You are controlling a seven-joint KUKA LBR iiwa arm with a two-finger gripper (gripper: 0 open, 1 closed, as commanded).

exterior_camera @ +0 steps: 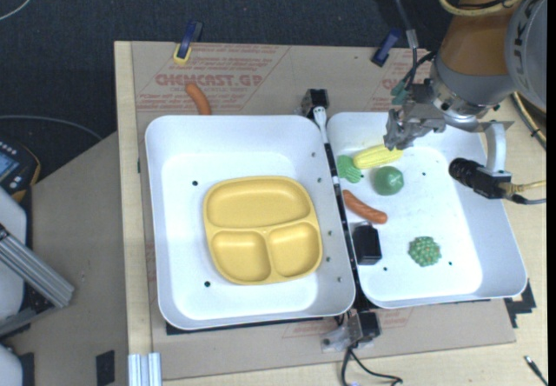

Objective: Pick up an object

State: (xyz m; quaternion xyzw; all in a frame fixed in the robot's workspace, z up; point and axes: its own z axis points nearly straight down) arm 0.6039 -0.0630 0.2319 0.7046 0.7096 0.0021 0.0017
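My gripper (pixel 401 139) hangs over the back left part of the right bin (pixel 486 236). Its tip is right at the right end of a yellow corn cob (pixel 375 156) with green leaves, which lies flat. Just in front of the cob sits a green ball (pixel 387 180). An orange-red sausage (pixel 363 208) lies near the bin's left wall, with a black block (pixel 367 244) in front of it. A knobbly green piece (pixel 424 250) rests toward the front of the bin.
The left bin (pixel 174 202) holds a yellow divided plate (pixel 261 228). Another orange sausage (pixel 199 98) lies on the cardboard behind the left bin. Blue clamps (pixel 185 42) sit on the board's back edge.
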